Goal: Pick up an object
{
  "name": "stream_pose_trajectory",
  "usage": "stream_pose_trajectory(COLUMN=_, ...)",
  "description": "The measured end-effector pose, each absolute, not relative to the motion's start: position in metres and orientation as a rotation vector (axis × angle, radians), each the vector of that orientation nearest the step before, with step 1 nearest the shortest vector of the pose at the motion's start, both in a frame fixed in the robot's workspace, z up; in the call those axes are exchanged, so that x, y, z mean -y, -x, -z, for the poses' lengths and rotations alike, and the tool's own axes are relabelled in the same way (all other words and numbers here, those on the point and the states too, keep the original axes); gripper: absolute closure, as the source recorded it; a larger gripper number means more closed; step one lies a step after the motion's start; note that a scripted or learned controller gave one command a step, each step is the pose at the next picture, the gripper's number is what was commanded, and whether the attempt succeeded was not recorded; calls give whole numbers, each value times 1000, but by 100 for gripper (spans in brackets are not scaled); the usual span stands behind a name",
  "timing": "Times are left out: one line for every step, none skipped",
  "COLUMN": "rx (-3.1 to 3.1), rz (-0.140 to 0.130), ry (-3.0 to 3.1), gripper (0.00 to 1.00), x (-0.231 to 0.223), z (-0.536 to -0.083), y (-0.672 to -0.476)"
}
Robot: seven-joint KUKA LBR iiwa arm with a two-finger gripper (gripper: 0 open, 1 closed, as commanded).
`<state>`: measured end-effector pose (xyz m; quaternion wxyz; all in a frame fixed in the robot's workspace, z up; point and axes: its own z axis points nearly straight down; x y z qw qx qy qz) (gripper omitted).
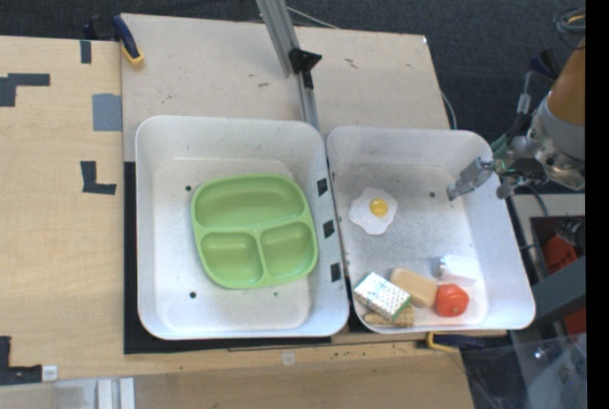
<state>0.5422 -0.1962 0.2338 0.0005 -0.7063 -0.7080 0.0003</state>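
Your fingers hang over the upper right edge of the right bin, grasping nothing; whether they are released or clenched you cannot tell at this size. Anything you might lift lies well apart from them: the fried egg near the bin's middle, and along the near wall the small box, the tan block and the tomato, crowded close together. The green tray sits in the left bin on the desk. Judging by this, go for the egg: it stands alone, so you can descend squarely without nudging neighbours.
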Motion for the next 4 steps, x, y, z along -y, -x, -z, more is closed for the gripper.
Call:
stream_pose_trajectory(rx=2224, rz=-1, ry=2218, gripper=0, x=196, z=-234, y=-542)
stream_pose_trajectory(rx=2218, rz=-7, ry=2215, gripper=0, x=198, z=-170, y=-538)
stream_pose_trajectory(rx=2218, rz=-7, ry=2214, gripper=0, x=197, z=-105, y=-537)
stream_pose_trajectory(rx=2224, rz=-2, ry=2220, gripper=0, x=197, z=-89, y=-537)
